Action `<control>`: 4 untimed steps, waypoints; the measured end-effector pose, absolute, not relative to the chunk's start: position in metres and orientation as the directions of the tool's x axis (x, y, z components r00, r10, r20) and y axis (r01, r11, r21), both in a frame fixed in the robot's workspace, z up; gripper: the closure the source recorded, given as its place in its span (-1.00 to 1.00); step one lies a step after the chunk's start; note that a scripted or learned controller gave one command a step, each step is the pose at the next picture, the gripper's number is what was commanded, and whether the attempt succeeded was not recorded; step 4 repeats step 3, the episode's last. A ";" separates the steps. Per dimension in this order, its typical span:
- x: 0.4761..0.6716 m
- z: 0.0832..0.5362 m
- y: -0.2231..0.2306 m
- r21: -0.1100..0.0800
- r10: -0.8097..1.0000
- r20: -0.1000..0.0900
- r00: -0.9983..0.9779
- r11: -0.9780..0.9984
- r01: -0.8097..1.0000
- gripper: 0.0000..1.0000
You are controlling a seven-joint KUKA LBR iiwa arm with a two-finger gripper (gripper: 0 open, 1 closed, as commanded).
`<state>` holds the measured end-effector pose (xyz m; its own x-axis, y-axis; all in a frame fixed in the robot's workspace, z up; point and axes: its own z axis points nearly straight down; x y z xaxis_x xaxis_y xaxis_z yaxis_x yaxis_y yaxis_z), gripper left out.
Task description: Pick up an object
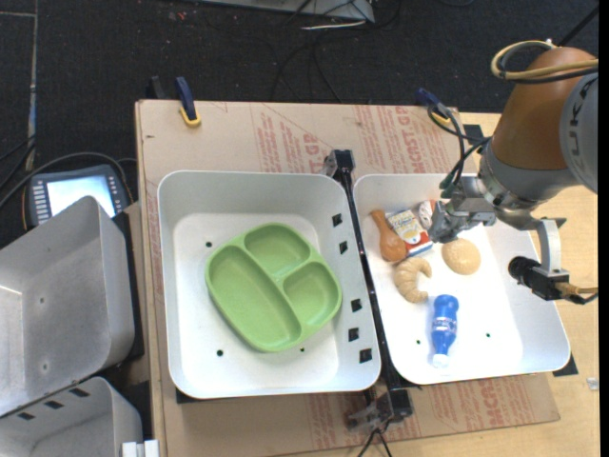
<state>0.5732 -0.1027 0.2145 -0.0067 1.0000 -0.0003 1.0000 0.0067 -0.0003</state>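
Note:
The right bin (533, 341) holds several small items. A blue bottle with a white cap (442, 326) lies near its middle. A tan croissant-shaped piece (413, 279) sits just above the bottle, and a round beige lump (461, 256) lies to its right. An orange-brown bottle shape (390, 239) and a small white and red packet (409, 228) rest at the bin's upper left. My gripper (447, 223) hangs low over the bin's upper part, just right of the packet and above the beige lump. The wrist hides its fingertips.
The left bin (181, 284) holds a green divided plate (273, 286). A black divider with clamps (357, 255) runs between the bins. Grey boxes (57, 303) stand off the bench to the left. A black fitting (538, 276) sticks out over the right bin's right side.

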 end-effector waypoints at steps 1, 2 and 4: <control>0.575 0.222 -0.059 0.001 1.000 0.001 -0.008 0.008 1.000 1.00; 0.570 0.231 0.002 0.000 1.000 0.002 -0.010 0.010 1.000 1.00; 0.571 0.241 0.060 0.001 1.000 0.002 -0.009 0.009 1.000 1.00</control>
